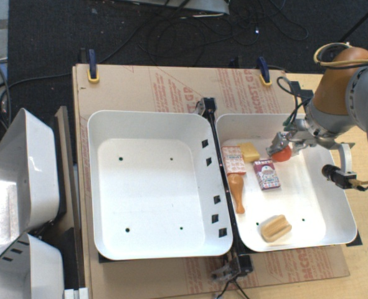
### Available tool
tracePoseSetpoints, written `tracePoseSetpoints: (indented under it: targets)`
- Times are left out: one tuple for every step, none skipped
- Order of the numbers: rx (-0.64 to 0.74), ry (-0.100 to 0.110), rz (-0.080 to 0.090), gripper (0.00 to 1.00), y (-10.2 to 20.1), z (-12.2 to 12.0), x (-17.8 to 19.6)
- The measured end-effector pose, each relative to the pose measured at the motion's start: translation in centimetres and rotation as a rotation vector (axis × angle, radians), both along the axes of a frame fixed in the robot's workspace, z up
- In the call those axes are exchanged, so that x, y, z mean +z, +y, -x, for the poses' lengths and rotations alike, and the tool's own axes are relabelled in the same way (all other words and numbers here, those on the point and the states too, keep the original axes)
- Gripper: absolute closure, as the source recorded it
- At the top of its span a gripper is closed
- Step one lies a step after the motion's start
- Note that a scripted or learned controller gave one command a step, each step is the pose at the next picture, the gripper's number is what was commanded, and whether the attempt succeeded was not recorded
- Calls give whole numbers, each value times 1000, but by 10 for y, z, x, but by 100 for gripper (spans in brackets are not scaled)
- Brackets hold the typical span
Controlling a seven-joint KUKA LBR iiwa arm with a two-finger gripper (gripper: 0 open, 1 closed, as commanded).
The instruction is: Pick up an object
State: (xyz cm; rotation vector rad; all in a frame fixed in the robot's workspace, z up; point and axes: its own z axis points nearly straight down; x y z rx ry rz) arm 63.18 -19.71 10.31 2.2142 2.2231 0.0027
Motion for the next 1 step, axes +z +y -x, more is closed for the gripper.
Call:
tracePoseSetpoints:
  targets:
    - [-1,8,-5,100,55,65,22]
